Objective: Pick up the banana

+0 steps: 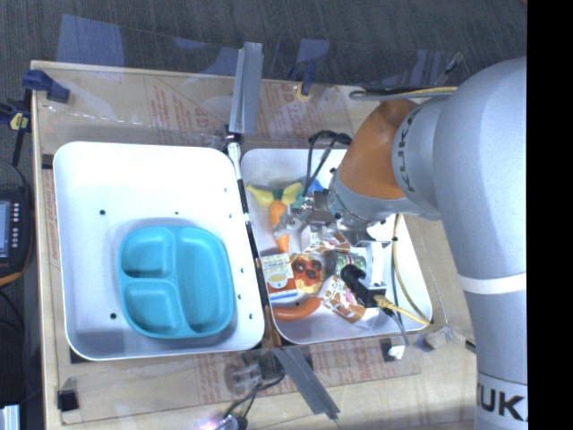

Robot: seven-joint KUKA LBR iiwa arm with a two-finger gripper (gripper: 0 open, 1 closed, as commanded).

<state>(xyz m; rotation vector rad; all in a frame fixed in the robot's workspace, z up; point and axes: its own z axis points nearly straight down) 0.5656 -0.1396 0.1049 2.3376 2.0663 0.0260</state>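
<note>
Yellow banana (262,193) sits in the right-hand bin (269,163), in the corner at view-left of the gripper (315,211) and a little farther up the view than it. Banana and gripper are near each other but apart: an orange carrot-like piece (279,213) and a green item (292,189) lie in the gap between them.

Banana axis: the long axis appears to run roughly across the view, along the bin's far wall, with one end toward the gripper and the other toward the bin's corner. Which end is the stem cannot be told, because the fruit is small and partly hidden behind the green item.

Gripper: down inside the bin, low over the clutter. Whether it is wide or narrow cannot be told from this angle. Nothing is seen held in it.

Arm (474,177): grey, reaching in from the view's right, with the orange band (374,155) just up-right of the gripper.

Other contents, placed from the gripper:
- Below it and slightly to view-left, a printed card packet (276,271).
- Farther below, an orange-red sausage shape (297,310).
- Below it and to view-right, crumpled printed wrappers (345,301).

Well to view-left of the gripper, in the left-hand bin (89,186), lies a blue divided tray (175,280).
</note>
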